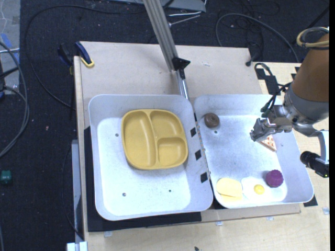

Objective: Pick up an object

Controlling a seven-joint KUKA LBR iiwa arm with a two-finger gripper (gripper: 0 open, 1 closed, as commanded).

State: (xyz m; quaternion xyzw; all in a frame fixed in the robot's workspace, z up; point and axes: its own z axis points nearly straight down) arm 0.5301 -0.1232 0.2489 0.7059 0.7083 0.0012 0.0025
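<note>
In the right bin (235, 156) lie a small brown round piece (211, 120), a pale yellow slice (229, 187), a white piece with a yellow centre like a fried egg (256, 187) and a purple ball (274, 178). My gripper (263, 134) hangs low over the bin's right side, directly over an orange and white wedge (270, 143) that peeks out beneath it. The wedge touches or nearly touches the fingertips. Whether it is held between them is hidden.
The left bin (104, 192) holds a yellow divided plate (154, 138). A metal pole (162, 27) slants over the bench's back. Black clips (198, 153) sit along the seam between the bins. The arm (314, 82) enters from the right edge.
</note>
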